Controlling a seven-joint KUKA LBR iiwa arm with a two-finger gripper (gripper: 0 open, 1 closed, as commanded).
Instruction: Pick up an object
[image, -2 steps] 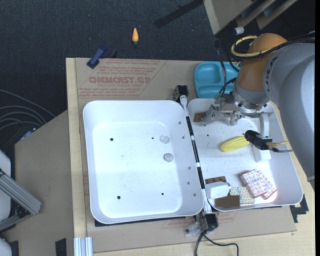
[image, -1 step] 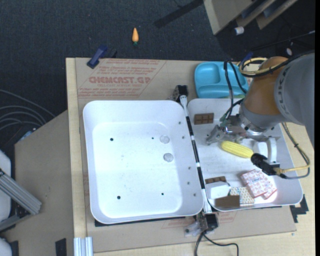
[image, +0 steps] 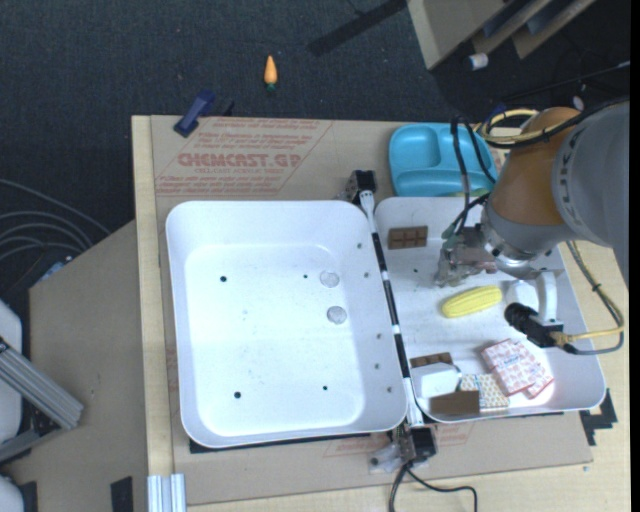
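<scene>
Two white bins sit side by side on the counter (image: 250, 150). The left bin (image: 200, 230) has two small round marks on its floor. The right bin (image: 590, 385) holds the objects. A yellow corn cob (image: 471, 301) lies mid-bin, tilted, just below the gripper (image: 455, 268). A brown block (image: 407, 238) lies near the bin's upper left. At the lower edge: a brown bar (image: 431, 359), a white piece (image: 437, 382), a dark brown piece (image: 455, 404), a small patterned pack (image: 491, 398) and a red-and-white patterned pack (image: 516, 367). The arm (image: 545, 185) comes in from the right, gripper down in the right bin; open or closed, cannot tell. Nothing visibly held. A blue tray (image: 430, 160) sits behind the right bin. A blue item (image: 193, 114) and a small orange item (image: 270, 70) lie past the counter.
</scene>
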